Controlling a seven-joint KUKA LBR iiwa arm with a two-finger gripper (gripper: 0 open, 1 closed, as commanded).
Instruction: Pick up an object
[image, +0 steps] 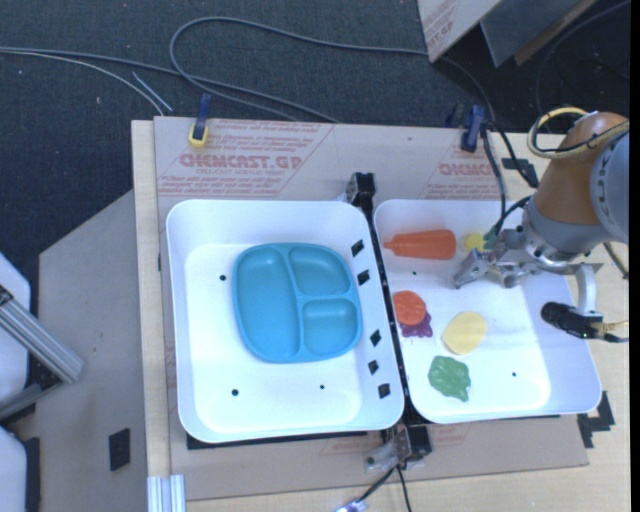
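Note:
The right bin (560, 395) holds several toy foods. An orange carrot (421, 243) lies at its back left. Lower down sit a round orange piece (408, 305) on a purple piece (418, 325), a pale yellow piece (464, 332) and a green leafy piece (449, 377). A small yellow item (474, 241) peeks out beside the gripper. My gripper (489, 267) hovers over the bin's back middle, right of the carrot, its metal fingers spread toward the left. Nothing shows between them.
The left bin (200, 390) holds a blue divided plate (296, 300). A black divider with clips (375, 290) runs between the bins. The arm's grey body and orange band (580, 180) cover the right bin's back right corner. Cables lie behind the bench.

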